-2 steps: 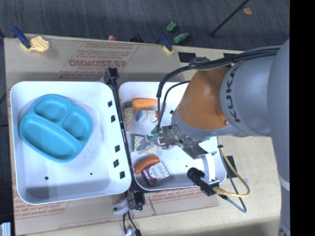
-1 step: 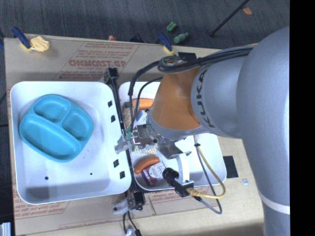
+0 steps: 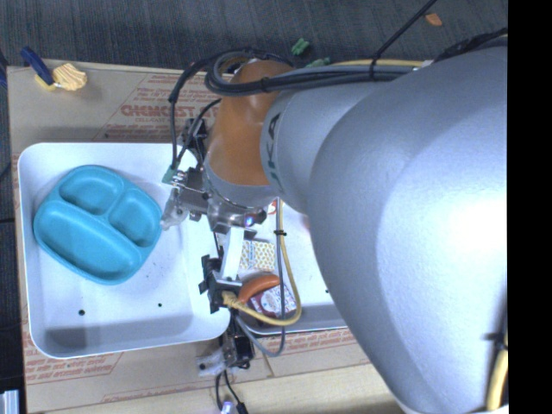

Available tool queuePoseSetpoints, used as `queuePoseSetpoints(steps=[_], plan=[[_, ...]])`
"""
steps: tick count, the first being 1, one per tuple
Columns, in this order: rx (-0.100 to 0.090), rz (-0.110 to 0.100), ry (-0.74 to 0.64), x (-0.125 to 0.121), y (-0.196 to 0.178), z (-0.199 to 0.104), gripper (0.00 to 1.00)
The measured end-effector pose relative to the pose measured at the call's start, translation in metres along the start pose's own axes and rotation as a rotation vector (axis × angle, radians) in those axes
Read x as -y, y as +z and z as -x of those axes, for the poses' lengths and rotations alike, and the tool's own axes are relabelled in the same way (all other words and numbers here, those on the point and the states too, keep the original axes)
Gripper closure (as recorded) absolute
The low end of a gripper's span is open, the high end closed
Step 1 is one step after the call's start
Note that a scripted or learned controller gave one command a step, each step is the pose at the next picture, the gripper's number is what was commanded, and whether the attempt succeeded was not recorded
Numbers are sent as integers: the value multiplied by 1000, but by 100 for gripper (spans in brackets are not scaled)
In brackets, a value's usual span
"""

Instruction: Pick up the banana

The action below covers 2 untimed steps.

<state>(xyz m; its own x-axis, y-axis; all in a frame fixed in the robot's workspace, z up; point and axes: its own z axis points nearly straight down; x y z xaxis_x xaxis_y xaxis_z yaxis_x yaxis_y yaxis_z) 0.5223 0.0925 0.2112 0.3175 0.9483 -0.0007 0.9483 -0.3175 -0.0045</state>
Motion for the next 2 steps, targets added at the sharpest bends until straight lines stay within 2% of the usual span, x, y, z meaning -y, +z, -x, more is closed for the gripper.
queuePoseSetpoints(steps=[1, 2], plan=[[0, 4, -118, 11, -189, 52, 0], [2, -1, 223, 24, -149, 23, 0]])
